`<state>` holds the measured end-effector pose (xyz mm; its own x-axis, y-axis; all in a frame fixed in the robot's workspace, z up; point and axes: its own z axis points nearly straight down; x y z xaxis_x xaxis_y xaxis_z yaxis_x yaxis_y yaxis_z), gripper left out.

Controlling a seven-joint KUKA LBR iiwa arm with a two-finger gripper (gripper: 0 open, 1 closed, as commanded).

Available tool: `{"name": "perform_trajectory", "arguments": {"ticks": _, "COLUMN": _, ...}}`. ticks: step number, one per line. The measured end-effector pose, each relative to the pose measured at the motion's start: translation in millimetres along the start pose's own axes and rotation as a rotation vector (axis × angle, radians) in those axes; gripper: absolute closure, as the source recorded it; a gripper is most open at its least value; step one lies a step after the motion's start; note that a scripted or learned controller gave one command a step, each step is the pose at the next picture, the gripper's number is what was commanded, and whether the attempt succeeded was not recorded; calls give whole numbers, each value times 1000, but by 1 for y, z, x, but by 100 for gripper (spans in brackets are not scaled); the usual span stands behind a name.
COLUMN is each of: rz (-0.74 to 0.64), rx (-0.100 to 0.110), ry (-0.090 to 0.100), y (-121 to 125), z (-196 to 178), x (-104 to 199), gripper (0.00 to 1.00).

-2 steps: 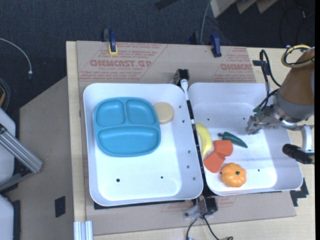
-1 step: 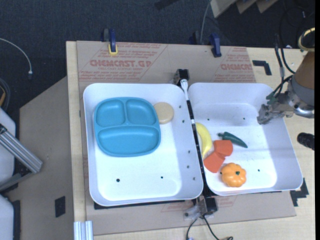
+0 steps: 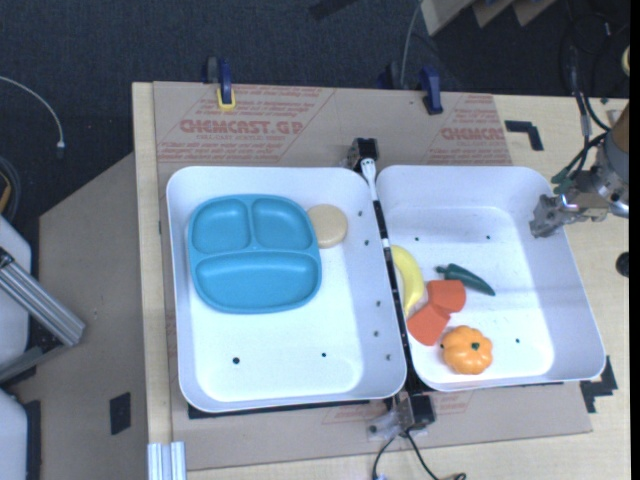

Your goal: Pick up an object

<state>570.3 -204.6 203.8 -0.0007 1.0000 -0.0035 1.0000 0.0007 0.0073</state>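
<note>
Where the right bin (image 3: 560,353) comes nearest the camera, a small orange pumpkin (image 3: 467,349) is seen, with two red pieces (image 3: 438,309) just behind it. A yellow banana (image 3: 406,277) is noted along the bin's left wall, a dark green pepper (image 3: 467,278) beside it. A blue divided plate (image 3: 255,252) and a tan disc (image 3: 327,225) are recorded in the left bin (image 3: 270,368). Farther back, the claw (image 3: 552,214) is seen at the right bin's far right rim, nothing visibly held; whether it is spread cannot be told.

Red "CHEMCAST GP" print, repeated, on the brown board (image 3: 300,118) under the bins.
</note>
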Motion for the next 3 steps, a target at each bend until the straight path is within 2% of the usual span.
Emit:
{"name": "perform_trajectory", "arguments": {"ticks": 1, "rz": 0, "rx": 4, "ry": 2, "y": 1, "z": -1, "x": 0, "gripper": 100}}
{"name": "perform_trajectory", "arguments": {"ticks": 2, "rz": -4, "rx": 9, "ry": 7, "y": -9, "z": 6, "x": 50, "gripper": 100}}
{"name": "perform_trajectory", "arguments": {"ticks": 3, "rz": -6, "rx": 8, "ry": 7, "y": -13, "z": -4, "x": 113, "gripper": 100}}
